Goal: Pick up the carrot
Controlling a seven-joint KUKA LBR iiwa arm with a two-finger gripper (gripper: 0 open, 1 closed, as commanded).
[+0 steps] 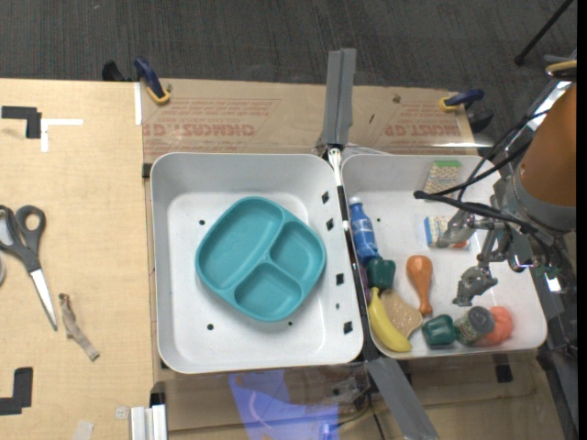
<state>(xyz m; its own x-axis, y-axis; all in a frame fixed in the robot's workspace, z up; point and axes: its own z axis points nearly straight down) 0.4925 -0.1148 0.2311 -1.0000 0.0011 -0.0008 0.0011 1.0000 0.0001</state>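
Carrot [420,280] not picked yet: it lies loose on the floor of the right bin [404,177], orange, with a rounded bulbous head tapering to a thin stem end, smooth plastic look, toy food. It sits near the bin's middle, just right of a dark green pepper-like piece [379,271] and above a tan bread slice [401,312]. The gripper [477,278] hangs over the right part of the same bin, to the right of the carrot and apart from it, nothing between its fingers; the fingers look slightly apart, metal grey, pointing down-left. So what is left, by my read: move left over the carrot, descend, close, lift, which is basically the whole task. Other stuff in the right bin: blue bottle [363,230] along the left wall, yellow banana [385,326] at the bottom, a green toy [438,330], a grey-and-orange round piece [486,325], and a small printed packet [444,174] at the top. The left bin [174,246] holds a teal divided plate [261,258], glossy plastic with three compartments. Both bins are shallow white moulded trays. Scissors [27,250] lie on the pale wood bench [73,181] at far left.
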